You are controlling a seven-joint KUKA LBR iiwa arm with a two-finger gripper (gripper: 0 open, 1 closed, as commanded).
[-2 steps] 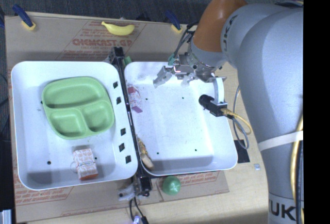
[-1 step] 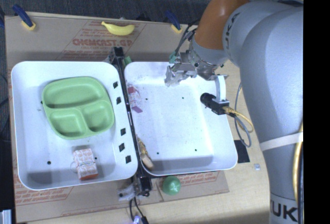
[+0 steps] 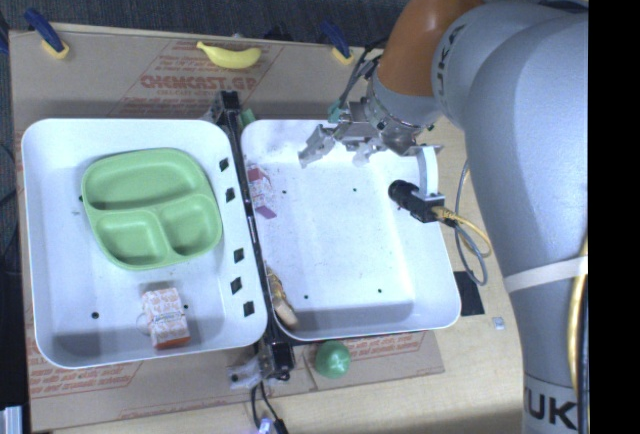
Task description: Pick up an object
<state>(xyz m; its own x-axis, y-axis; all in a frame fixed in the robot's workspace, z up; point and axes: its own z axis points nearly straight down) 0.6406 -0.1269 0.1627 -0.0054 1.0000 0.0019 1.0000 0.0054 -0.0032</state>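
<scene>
Below-left of my gripper (image 3: 340,144), fingers spread wide and holding nothing, lies a small pink wrapper (image 3: 258,190); probably light, crinkly, best pinched across its middle.

Left bin (image 3: 40,252): holds the tray (image 3: 150,207), with the small box (image 3: 164,315) in front of it.
Right bin (image 3: 400,307): my gripper (image 3: 342,144) sits over its far edge.

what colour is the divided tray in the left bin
Light green; the divided tray shows clearly in the camera view.
</scene>
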